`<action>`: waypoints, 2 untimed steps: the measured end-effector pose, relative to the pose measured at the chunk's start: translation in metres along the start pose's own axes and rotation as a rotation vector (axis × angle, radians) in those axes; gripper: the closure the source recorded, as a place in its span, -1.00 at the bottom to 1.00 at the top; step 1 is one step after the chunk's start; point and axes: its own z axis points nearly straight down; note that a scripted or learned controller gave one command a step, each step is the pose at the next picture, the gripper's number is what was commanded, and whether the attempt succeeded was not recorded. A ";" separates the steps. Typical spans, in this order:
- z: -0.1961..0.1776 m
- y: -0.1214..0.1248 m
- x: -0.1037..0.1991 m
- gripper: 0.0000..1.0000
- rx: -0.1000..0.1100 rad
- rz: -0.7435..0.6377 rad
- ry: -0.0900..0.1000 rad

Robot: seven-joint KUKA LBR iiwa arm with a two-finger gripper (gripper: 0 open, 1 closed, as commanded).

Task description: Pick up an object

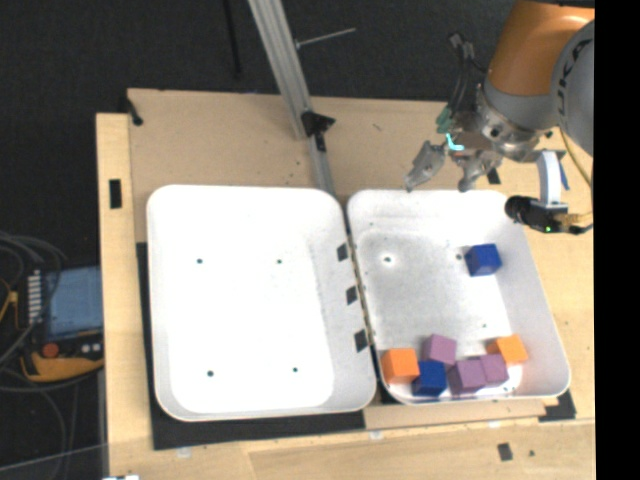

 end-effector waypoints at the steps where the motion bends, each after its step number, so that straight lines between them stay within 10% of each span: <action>1: -0.003 0.001 0.000 -1.00 -0.004 -0.002 -0.002; 2: 0.042 0.000 -0.009 -1.00 0.000 0.003 -0.003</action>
